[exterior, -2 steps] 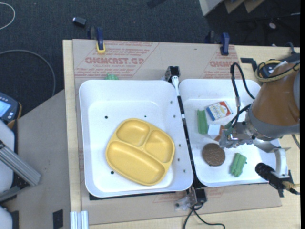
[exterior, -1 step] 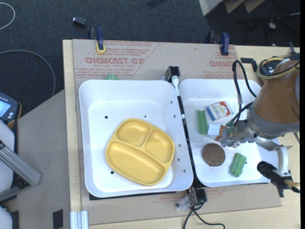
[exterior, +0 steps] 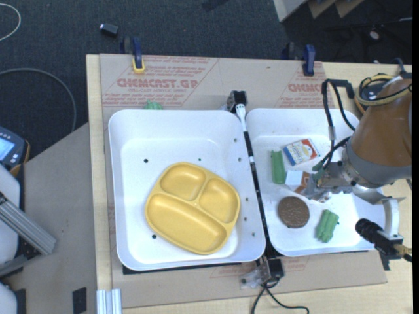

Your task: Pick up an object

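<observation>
In the right bin (exterior: 340, 241) lie a brown round disc (exterior: 293, 212), a green block (exterior: 326, 226) near the front, a green stick (exterior: 278, 166), a small carton with an orange and white label (exterior: 300, 152) and a light blue piece (exterior: 294, 178). My gripper (exterior: 319, 186) is low in this bin, just right of the blue piece and above the brown disc. The arm's wrist hides its fingertips. A reddish-brown item (exterior: 303, 188) shows partly at the gripper's left edge.
The left bin (exterior: 131, 142) holds a yellow divided tray (exterior: 192, 206). A black bar (exterior: 247, 150) runs between the two bins. Clamps (exterior: 137, 54) sit at the bench's far edge, and cables (exterior: 337, 103) loop over the right bin's far side.
</observation>
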